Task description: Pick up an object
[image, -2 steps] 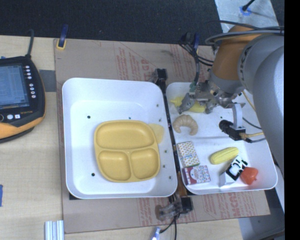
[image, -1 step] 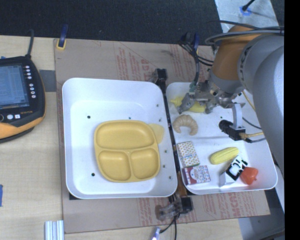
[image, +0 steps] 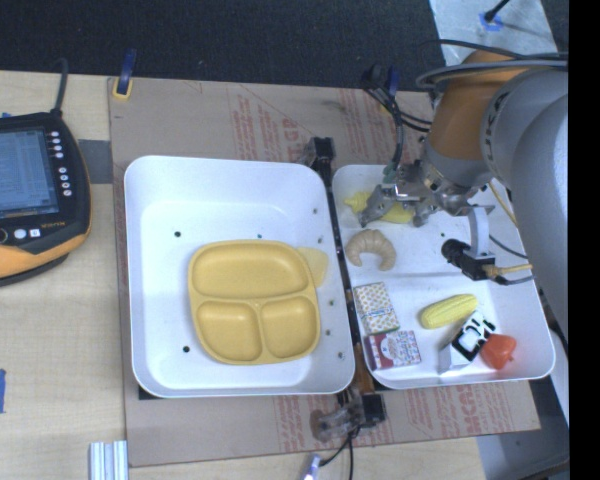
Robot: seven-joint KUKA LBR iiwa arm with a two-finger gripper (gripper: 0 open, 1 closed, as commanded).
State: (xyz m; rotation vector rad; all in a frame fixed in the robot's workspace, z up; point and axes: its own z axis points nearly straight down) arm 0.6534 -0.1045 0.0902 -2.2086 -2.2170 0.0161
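A yellow divided tray [image: 255,301] lay in the left bin [image: 150,268]. Rightward, a croissant [image: 371,248] sat just below the gripper [image: 398,206], at the right bin's [image: 525,313] far end above something yellow [image: 357,202]; its grip could not be told. Descending squarely over the croissant would probably serve best
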